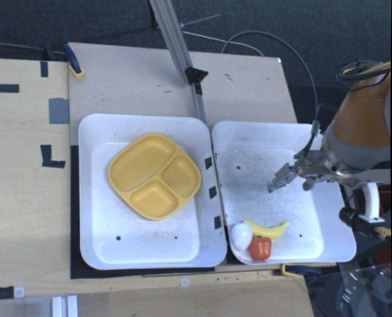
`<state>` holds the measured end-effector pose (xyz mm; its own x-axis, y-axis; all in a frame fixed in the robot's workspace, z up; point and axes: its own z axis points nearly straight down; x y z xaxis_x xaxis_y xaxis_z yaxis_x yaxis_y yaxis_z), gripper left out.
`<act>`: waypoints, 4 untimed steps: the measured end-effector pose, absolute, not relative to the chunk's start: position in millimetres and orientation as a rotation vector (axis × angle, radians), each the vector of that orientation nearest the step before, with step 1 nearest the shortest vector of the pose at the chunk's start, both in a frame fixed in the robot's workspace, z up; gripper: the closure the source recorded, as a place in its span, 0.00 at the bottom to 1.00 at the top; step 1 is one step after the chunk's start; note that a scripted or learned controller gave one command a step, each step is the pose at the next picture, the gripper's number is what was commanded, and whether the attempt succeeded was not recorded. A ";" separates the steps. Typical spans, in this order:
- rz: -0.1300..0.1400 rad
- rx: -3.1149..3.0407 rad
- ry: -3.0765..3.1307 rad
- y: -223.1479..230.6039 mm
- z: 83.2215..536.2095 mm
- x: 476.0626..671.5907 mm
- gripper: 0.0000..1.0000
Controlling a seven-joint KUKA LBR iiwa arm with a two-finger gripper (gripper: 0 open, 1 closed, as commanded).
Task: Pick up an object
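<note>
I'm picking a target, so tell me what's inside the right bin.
The right bin has three things bunched at its near edge: a white ball, a banana and a red pepper. They overlap, so anything under them is hidden. The hand hovers over bare floor.

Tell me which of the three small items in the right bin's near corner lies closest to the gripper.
The yellow banana: it lies above the white ball and the red pepper, on the side toward the gripper.

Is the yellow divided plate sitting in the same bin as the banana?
No, the yellow divided plate lies in the left bin, while the banana is in the right bin.
</note>
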<state>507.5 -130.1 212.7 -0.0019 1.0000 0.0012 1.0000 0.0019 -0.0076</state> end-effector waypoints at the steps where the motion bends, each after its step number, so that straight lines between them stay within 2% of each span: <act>1: 0.007 -2.217 -2.217 -134.2 166.7 501.5 0.00; 2: 0.008 -2.215 -2.217 -131.1 102.2 497.5 0.00; 3: 0.003 -2.214 -2.221 -130.6 115.5 499.0 1.00; 4: -0.003 -2.222 -2.225 -132.3 176.6 494.9 1.00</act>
